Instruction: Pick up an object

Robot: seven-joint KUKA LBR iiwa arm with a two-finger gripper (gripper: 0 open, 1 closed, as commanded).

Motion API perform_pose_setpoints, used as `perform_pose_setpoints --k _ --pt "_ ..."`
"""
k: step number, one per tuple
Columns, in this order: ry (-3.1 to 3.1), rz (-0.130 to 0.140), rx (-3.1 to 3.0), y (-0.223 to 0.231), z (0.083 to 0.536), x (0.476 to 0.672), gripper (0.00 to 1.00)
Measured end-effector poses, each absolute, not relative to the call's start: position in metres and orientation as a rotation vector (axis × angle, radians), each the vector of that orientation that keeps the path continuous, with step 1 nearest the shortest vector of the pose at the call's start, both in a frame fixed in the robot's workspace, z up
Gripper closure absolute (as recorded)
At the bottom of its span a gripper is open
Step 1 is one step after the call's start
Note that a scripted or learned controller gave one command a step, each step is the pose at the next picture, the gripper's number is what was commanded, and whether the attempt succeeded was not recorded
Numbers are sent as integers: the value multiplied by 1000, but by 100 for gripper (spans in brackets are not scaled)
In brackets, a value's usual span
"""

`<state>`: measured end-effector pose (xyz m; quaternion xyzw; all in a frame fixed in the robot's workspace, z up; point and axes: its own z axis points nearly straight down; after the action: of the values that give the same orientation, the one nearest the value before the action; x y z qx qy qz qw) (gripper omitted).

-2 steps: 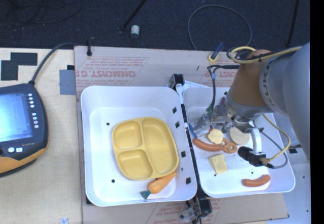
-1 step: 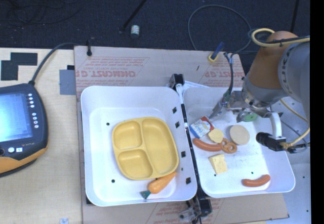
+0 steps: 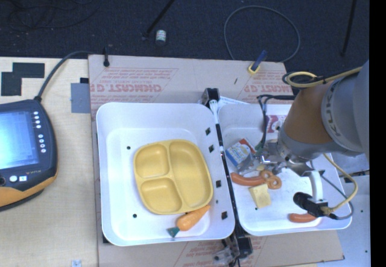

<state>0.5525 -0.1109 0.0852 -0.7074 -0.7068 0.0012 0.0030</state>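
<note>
**Hazards, near to far**
- The gripper (image 3: pixel 267 163) hangs low over the crowded right bin (image 3: pixel 274 228). Whether it is released or clenched cannot be told, and nothing is seen held in it, so the pick is judged not yet made.
- The likeliest targets lie just nearer than the gripper: a long toy sausage (image 3: pixel 244 179) and a pretzel ring (image 3: pixel 272 180), seemingly touching. A grasp there may catch both, or pinch one by its end and drop it.
- A descent could knock aside the cheese block (image 3: pixel 260 196), which lies a little nearer again.
- The packet (image 3: pixel 239 152), just view-left of the gripper, lies flat and crumpled and would probably slip.

**Count, near to far**
- Toy carrot (image 3: pixel 192 220): 1, well view-left of the gripper and nearer, in the left bin (image 3: pixel 114 139).
- Toy sausages: 2, the long one plus a short toy sausage (image 3: pixel 300 218) nearer than the gripper and view-right of it.
- Cheese block: 1.
- Pretzel ring: 1.
- Divided plate (image 3: pixel 181 166), yellow, three compartments: 1, well view-left of the gripper.
- Packet: 1.
- Red-and-white printed item (image 3: pixel 275 123): 1, beyond the gripper, partly hidden by the arm (image 3: pixel 313 121), kind unclear.
- Bins: 2.
</note>
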Motion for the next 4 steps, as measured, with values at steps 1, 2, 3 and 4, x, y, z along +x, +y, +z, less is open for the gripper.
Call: perform_pose_setpoints --k 1,2,3,4 --pt "-2215 3 -2224 -182 88 519 0" --pt "-2227 -2 -2217 -141 88 583 0" --pt "-2225 0 -2217 -93 87 646 0" --pt "-2217 17 -2209 -95 95 641 100"
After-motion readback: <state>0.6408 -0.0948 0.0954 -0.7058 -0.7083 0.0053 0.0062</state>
